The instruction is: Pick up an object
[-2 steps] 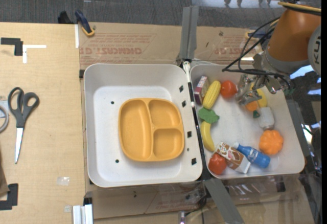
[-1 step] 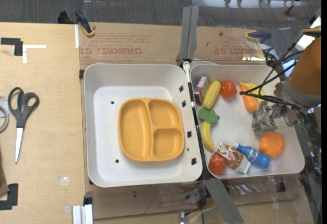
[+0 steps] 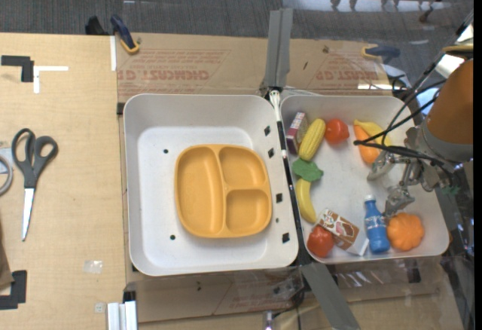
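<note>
While the hand hangs low over the right bin toward its 3 o'clock side, its metal fingers stand apart with nothing between them. Just at the hand's 6 o'clock lies an orange pumpkin-like toy, with a blue bottle beside that at 9 o'clock. At the hand's 11 o'clock sits an orange wedge. Farther out at 9 o'clock lie a small brown carton, a red toy fruit, a banana, a green leafy piece, a corn cob and a tomato. The left bin holds a yellow divided plate. On the counter at far 9 o'clock rest scissors.
</note>
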You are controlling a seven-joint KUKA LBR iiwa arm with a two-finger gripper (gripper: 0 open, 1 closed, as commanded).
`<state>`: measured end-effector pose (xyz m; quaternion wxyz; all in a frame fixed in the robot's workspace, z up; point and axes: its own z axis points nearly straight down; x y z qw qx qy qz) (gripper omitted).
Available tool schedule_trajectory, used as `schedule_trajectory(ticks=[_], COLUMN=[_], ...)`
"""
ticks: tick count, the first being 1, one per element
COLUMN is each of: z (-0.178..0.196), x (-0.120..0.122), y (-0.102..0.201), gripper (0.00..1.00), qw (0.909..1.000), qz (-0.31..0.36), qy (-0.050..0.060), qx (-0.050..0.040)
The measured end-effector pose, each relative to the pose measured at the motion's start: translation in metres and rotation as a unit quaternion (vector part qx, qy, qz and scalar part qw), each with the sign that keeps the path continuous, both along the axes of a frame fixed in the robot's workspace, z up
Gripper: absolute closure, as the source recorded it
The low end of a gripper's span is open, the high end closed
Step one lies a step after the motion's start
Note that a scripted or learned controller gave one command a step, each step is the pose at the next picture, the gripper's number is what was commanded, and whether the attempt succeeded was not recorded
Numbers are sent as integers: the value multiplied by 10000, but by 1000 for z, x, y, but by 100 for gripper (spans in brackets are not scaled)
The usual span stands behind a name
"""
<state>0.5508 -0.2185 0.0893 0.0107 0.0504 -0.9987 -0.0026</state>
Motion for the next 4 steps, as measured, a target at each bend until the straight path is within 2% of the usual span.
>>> schedule_trajectory(ticks=[1,2,3,4], z=[3,3,14,4], x=[-62,61,64,59], y=[50,79,80,105], gripper=[0,0,100,100], qw=[9999,9944,9944,9994], qz=[-18,-1056,-1043,323], qy=[-119,-101,-147,-128], qx=[-19,-27,-36,-16])
